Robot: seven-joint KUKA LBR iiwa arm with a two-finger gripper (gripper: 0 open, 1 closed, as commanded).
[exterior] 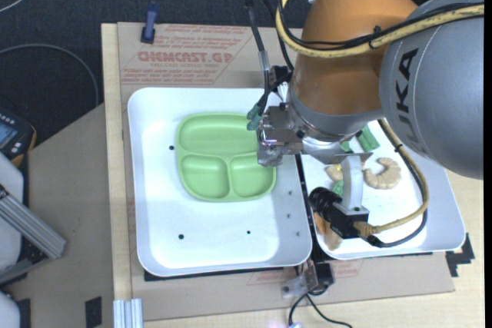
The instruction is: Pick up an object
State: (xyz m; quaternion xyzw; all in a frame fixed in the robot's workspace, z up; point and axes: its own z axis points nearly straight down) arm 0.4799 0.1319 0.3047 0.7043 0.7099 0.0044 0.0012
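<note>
Left bin [154,226]: one green divided plate [219,165], three compartments, lying flat toward the bin's upper right.
Right bin [438,234]: one tan curved piece [384,174]; one green item [365,140], mostly hidden by the arm.
Pincer [267,150]: over the plate's right edge, by the wall between bins; open or closed, cannot tell.
Table [123,73]: blue clip [149,24] at far corner.

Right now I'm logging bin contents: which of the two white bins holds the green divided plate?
The left bin: the green divided plate lies in it. The right bin holds smaller items, including a tan curved piece.
</note>
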